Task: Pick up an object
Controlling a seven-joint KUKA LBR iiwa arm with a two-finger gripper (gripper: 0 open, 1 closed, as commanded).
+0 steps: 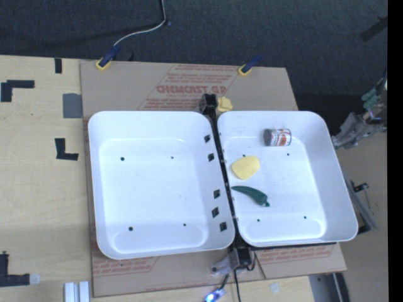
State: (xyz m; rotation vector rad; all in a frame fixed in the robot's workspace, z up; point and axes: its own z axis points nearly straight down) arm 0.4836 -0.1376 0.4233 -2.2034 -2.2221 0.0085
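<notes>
You have two shallow white bins side by side on a sheet of brown cardboard [189,87], which lies on a pale wooden bench [38,187]. The cardboard carries red print; the largest line appears to read "CHEMCAST GP", and the smaller lines above and below it are too fine to read, as is the red print showing at the sheet's near edge. Two clamps with yellow and blue parts [108,58] [250,65] sit at the cardboard's far edge. The left bin [101,137] shows small dark dots on its floor. The right bin [334,187] holds three objects, all apart from one another. A small can [277,136] lies on its side near the far wall, with a grey end and a red and white label whose wording you cannot read at this size. A yellow rounded object [245,167] rests near the bin's left wall, towards the middle. Just nearer the camera lies a dark green pepper-shaped object [251,194], long and curved. Another small yellow item [224,104] sits outside the bins, at the far end of the dark joint strip [217,168] between them. At the right edge you see grey machine parts [362,128], well clear of the three objects and outside the right bin; whether the gripper is open or closed cannot be told. A white cable [148,24] runs across the dark floor beyond the bench.
</notes>
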